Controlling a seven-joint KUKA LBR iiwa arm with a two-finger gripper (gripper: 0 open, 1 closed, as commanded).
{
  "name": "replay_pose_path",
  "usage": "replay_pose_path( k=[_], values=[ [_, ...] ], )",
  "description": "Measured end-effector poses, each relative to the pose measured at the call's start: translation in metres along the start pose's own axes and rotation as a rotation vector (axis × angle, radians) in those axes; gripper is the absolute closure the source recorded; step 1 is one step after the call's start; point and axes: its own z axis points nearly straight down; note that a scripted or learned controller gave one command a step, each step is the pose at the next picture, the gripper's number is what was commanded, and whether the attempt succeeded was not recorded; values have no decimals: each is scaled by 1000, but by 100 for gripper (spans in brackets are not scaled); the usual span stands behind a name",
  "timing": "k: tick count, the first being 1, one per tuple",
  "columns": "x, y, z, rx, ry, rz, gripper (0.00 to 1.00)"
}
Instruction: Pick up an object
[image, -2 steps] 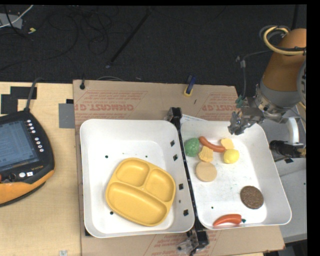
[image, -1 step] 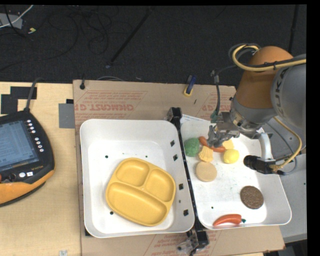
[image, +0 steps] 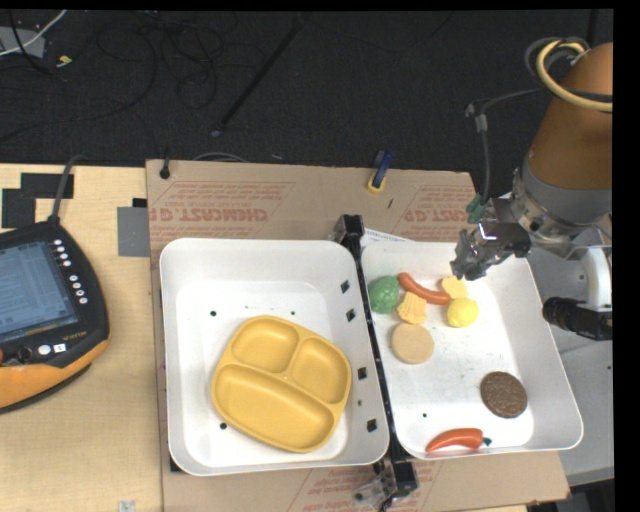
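Your likeliest target is the cluster at the back of the right bin: a yellow ball, a small pale wedge just behind it, an orange-red sausage lying slantwise to their left, a green ball by the divider, a yellow lumpy piece and a tan disc just in front of that. These sit close, some touching, so a blind close here may catch two things or push one aside.

The gripper hangs above the back edge of that bin, just behind the wedge and ball. It looks dark and foreshortened from this angle; you cannot tell whether the claw is apart or together, and nothing shows between its tips.

For a clean pick, I would judge the yellow ball the nearest fair choice: come straight down, straddle it along the side away from the wedge, and close only once low enough to get past its widest part. Easier still are the loners: the brown disc and the red pepper near the front, well apart from the rest.

The left bin holds a yellow divided tray.

The cardboard under the bins bears red print, upside down and too blurred to read surely. The pendant at far left has a lit screen, its text illegible.
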Motion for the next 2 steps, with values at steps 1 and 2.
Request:
replay_pose_path(
  k=[1, 2],
  values=[
    [-2, -40, -104, -1, -1, 1, 100],
    [97, -39, -39, 17, 2, -8, 100]
  ],
)
